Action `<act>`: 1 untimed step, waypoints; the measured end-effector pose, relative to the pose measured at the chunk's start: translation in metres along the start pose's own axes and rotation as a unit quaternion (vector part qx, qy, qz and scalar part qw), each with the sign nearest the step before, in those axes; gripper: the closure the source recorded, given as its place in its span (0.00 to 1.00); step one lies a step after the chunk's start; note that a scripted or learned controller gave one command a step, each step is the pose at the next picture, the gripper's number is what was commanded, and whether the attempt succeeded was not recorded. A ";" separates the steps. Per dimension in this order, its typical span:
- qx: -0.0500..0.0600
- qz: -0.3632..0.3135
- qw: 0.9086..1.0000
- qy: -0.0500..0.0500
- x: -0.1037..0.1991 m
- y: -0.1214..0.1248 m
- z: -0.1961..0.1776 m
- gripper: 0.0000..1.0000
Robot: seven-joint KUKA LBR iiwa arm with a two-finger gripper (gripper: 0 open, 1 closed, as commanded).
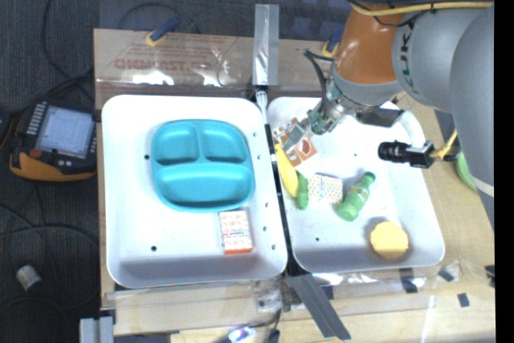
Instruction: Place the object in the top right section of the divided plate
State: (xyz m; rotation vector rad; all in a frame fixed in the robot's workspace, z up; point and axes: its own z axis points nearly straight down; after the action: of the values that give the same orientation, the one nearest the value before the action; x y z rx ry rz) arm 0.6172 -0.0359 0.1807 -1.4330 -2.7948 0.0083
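Observation:
A blue divided plate (203,161) lies in the left bin (128,245), with its top right section (223,141) holding nothing. My gripper (301,130) hangs low over the upper left part of the right bin (418,253). Just under its tip sits a small orange and white object (303,148); I cannot tell whether it is gripped or lying on the bin floor. A yellow banana (286,169) lies right beside it, along the bin's left wall.
The right bin also holds a green piece (301,194), a white patterned box (326,187), a green bottle (353,198) and a yellow lump (389,240). A red and white carton (235,231) lies below the plate. A black fitting (402,152) juts from the arm.

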 end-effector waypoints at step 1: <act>0.001 0.051 0.999 0.003 0.016 -0.076 0.001 1.00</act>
State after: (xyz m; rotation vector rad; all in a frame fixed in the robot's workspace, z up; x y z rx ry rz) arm 0.5462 -0.0670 0.1800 -1.5722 -2.7134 0.0061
